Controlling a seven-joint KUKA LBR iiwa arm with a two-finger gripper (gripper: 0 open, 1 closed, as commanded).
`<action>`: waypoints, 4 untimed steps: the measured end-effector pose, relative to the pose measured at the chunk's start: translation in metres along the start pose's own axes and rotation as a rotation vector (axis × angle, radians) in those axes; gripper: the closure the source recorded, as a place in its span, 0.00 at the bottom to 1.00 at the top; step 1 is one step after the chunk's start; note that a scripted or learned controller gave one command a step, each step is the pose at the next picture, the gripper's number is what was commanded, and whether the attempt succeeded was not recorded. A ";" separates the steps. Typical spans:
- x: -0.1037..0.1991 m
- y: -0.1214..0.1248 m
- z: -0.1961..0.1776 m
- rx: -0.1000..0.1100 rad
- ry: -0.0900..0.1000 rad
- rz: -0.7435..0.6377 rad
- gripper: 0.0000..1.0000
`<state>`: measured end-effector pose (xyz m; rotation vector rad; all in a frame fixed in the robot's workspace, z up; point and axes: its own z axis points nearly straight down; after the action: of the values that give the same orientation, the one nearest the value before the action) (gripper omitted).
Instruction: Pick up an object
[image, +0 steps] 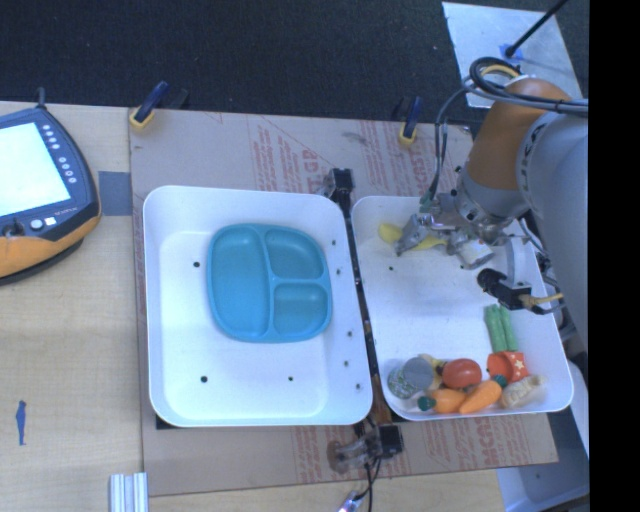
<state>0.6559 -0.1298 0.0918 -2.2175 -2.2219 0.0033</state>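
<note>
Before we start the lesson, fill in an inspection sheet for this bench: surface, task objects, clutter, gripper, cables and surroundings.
Surface: brown cardboard sheet on a wooden bench, bearing two shallow white bins, left bin and right bin.
Task objects: toy foods heaped at the right bin's near edge, including a red tomato, an orange carrot and a green stalk; a yellow piece at its far edge.
Clutter: blue divided plate in the left bin.
Gripper: two-finger gripper low over the yellow piece.
Cables: black cables looped above the arm.
Surroundings: orange-edged tablet at left.

Right bin (440, 300) middle open, toys (460, 385) crowd near edge, perhaps touching
</note>
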 end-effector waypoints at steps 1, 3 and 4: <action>-0.028 0.000 0.000 -0.001 0.000 -0.001 0.00; -0.034 -0.024 -0.010 0.003 0.001 -0.004 1.00; -0.034 -0.024 -0.010 0.003 0.001 -0.004 0.00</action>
<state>0.6317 -0.1635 0.1020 -2.2116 -2.2241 0.0063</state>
